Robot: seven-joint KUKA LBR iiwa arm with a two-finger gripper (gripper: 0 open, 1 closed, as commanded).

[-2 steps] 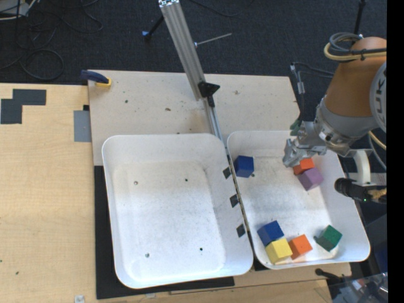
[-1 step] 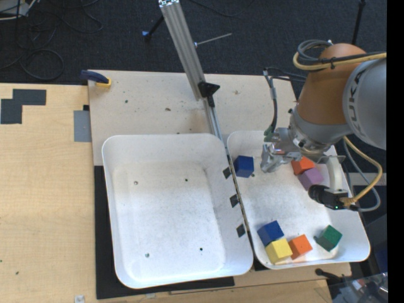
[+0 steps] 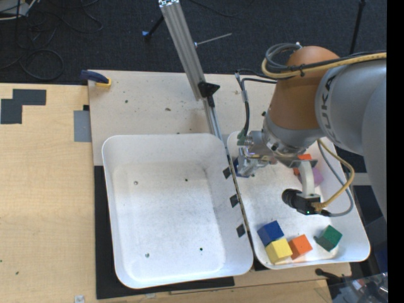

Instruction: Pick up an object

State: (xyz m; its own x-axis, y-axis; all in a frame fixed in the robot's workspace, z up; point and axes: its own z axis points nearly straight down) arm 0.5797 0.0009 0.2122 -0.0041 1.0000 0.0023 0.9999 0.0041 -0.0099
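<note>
In the right bin (image 3: 353,248) lie a blue cube (image 3: 271,231), a yellow cube (image 3: 278,250), an orange cube (image 3: 301,245) and a green cube (image 3: 329,238), grouped near the front edge. A red and white object (image 3: 306,169) lies farther back, partly under the arm, beside a pale purple piece (image 3: 317,176). My gripper (image 3: 247,164) hangs low at the back left of the right bin, close to the wall between the bins. It is well behind the cubes.
The left bin (image 3: 117,169) stands beside the right one. A slanted aluminium bar (image 3: 187,52) rises behind the bins. A black cable end (image 3: 298,201) hangs from the arm above the right bin. A blue and yellow clamp (image 3: 96,77) sits at the bench's back left.
</note>
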